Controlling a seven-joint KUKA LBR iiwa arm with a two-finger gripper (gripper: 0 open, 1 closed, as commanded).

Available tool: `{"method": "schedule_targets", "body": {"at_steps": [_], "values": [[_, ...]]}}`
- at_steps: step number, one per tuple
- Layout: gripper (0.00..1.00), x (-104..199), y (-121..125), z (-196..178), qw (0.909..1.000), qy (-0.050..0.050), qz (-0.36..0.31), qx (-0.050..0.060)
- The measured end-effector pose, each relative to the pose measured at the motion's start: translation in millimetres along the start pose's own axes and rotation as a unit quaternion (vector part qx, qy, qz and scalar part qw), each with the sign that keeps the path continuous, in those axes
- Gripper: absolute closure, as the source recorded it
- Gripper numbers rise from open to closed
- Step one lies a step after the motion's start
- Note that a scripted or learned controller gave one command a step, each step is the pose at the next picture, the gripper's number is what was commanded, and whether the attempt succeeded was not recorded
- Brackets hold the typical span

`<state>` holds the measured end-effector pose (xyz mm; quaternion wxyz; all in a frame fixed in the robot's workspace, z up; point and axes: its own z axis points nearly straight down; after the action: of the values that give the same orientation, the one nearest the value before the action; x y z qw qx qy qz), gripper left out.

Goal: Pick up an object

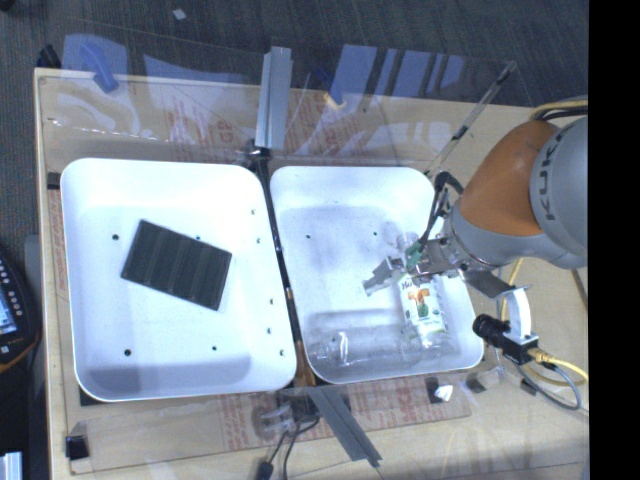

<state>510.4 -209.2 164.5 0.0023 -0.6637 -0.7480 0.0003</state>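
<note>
White right bin [330, 193] holds hand [392, 271] beside small carton [424, 308]

- left bin [90, 183]: white plastic by the look, smooth, faint sheen.
- right bin [330, 198]: same white plastic, scuffed grey in the middle.
- slab [177, 264]: dark, matt, ribbed surface.
- bottle [365, 346]: clear plastic, glossy.
- carton [424, 308]: printed, slightly shiny.
- arm [530, 203]: smooth grey shell, glossy orange band.
- bench [60, 118]: pale wood-like top under clear, reflective sheeting.
- floor [300, 8]: dark, rough carpet.
</note>
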Motion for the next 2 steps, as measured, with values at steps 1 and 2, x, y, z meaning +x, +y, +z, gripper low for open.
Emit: {"method": "schedule_targets", "body": {"at_steps": [1,2], "values": [[0.00,-0.2,-0.1,0.0,1.0000,0.000,0.000,0.000],[0.00,-0.2,-0.1,0.0,1.0000,0.000,0.000,0.000]]}}
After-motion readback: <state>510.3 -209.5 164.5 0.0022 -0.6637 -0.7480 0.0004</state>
